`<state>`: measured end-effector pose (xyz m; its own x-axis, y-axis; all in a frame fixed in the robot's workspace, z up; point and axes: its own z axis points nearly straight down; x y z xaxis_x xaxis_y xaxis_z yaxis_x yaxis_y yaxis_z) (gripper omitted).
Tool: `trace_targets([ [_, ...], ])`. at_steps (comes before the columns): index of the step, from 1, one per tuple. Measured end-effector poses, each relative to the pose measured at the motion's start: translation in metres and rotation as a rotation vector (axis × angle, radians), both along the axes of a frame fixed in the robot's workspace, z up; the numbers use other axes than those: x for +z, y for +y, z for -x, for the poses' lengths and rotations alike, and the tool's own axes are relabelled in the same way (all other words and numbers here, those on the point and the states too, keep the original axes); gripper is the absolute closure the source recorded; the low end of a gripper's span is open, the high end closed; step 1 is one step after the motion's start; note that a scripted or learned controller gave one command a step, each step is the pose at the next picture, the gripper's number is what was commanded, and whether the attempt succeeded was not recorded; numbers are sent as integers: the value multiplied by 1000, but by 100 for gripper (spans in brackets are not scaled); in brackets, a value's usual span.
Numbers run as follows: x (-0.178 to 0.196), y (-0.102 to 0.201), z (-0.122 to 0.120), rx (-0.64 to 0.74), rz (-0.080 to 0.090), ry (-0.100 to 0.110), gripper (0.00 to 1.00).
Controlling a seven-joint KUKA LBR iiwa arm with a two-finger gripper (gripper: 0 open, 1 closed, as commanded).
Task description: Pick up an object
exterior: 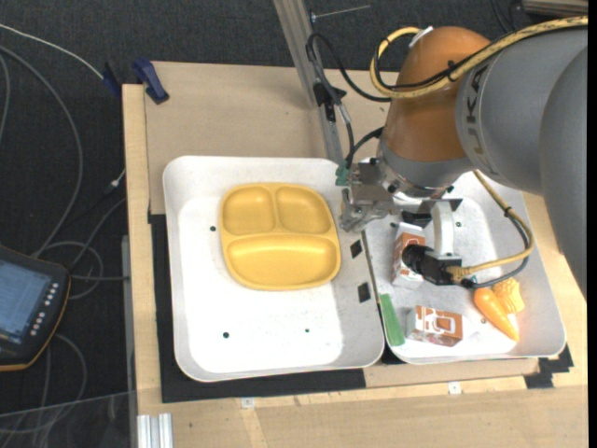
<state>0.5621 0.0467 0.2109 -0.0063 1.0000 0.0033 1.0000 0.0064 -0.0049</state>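
On the wooden bench (138,278) over dark carpet (56,82) — left bin (270,343) holds a yellow plate (280,234), right bin (539,336) packets (437,325) — gripper (357,208) state untellable.

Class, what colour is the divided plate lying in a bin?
The divided plate is plain yellow, clearest in the camera view.

We see one big grey arm (541,91) reaching in from the right. It takes up the top right corner of our view. At its end sits a round orange band (434,87), fat like a ball. From there the arm bends down. Under the orange band is the wrist (420,168), grey and darker. The gripper (360,202) hangs below the wrist, a little to the left. It is shiny metal and points down, near the middle of our view.
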Motion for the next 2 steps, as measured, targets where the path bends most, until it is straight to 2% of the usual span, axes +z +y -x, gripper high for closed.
trace_targets([
  [1, -2, 46, 20, 0, 0, 0, 100],
  [2, -2, 43, 19, -6, 2, -2, 0],
])
